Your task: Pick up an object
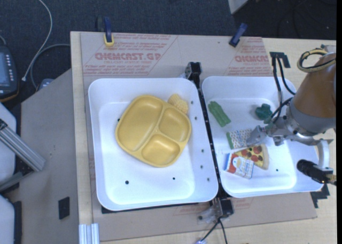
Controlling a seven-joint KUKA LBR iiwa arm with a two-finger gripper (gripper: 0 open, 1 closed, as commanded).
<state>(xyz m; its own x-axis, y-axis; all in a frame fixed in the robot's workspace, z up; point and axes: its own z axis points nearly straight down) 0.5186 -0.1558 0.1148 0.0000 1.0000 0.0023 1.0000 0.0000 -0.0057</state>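
Hovering in the right shallow white bin, the two-finger gripper sits just above a colourful printed card. Its finger state cannot be told. A yellow compartment tray lies in the left white bin.

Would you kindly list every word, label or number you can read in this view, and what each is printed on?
"CHEMCAST GP": red print on the brown board behind the left bin.
Same red print, cut off, behind the right bin.
Pizza-picture box: print too small to read.

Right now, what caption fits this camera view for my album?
Robot gripper over the right bin above a pizza card; a yellow tray fills the left bin.
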